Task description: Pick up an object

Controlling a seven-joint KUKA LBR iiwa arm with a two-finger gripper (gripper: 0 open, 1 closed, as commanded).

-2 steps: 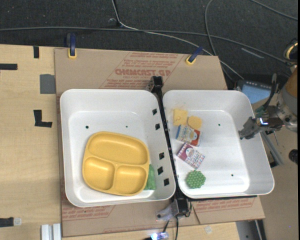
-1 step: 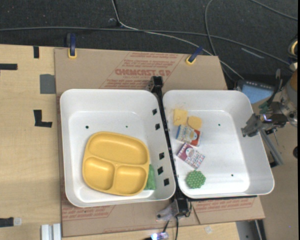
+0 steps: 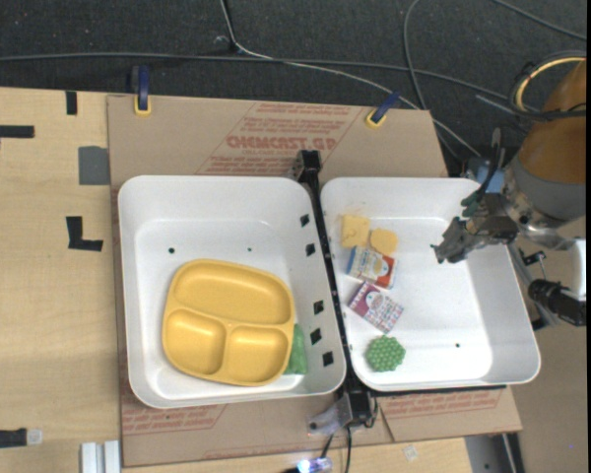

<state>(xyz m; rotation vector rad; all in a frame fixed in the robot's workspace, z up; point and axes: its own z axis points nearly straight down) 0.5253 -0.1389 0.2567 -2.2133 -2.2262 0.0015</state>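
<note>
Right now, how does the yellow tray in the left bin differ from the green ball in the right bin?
The yellow tray is wide, flat and split into three compartments; the green ball is small, round and bumpy. The tray covers much of the left bin; the ball takes up only a small spot near the front wall of the right bin. A green item touches the tray; the ball lies alone. Both lie apart from the hand.

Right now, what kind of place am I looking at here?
Probably a robotics lab bench set up for picking trials: two white bins clamped on cardboard, a robot arm with its gripper over the right bin, and loose cables across the back.
</note>
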